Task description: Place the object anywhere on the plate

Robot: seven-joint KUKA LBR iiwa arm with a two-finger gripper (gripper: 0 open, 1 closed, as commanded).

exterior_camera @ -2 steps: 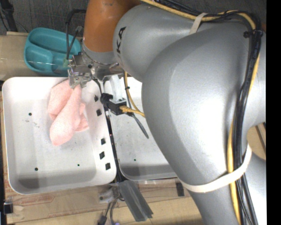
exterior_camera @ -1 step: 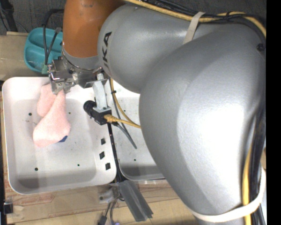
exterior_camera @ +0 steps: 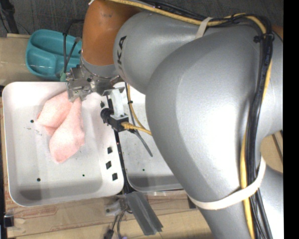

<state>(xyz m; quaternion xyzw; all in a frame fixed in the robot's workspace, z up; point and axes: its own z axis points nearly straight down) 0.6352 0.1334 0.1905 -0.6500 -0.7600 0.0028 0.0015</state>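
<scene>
A soft, pale pink object (exterior_camera: 64, 126) lay crumpled in the left bin (exterior_camera: 20, 183). The gripper (exterior_camera: 77, 91) touched its upper edge. Whether the jaws were open or closed could not be told.

Bench (exterior_camera: 65, 218) bears two white bins (exterior_camera: 20, 183) — side by side.

A teal container (exterior_camera: 46, 52) sits beyond the left bin (exterior_camera: 20, 183) (far edge).

pink soft obj (exterior_camera: 64, 126), flat, left bin (exterior_camera: 20, 183)
</scene>
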